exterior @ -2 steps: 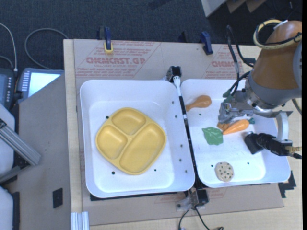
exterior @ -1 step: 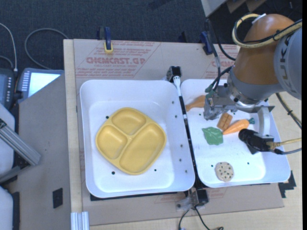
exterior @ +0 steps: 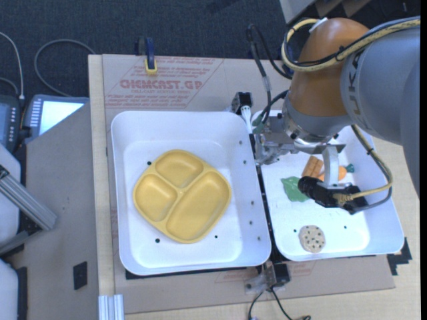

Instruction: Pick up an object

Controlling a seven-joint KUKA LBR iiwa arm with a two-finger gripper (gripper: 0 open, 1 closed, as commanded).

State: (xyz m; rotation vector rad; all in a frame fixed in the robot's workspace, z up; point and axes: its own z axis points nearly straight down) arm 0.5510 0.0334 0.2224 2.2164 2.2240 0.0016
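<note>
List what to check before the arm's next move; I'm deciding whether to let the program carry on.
1. Things to pick in the right bin: cookie, green piece and orange piece: ok.
2. Cookie lies apart from the others, with nothing over it: ok.
3. Orange piece unobstructed: not ok, the arm covers part of it.
4. Arm is over the right bin: ok.
5. Yellow plate lies in the left bin, away from the arm: ok.
</note>
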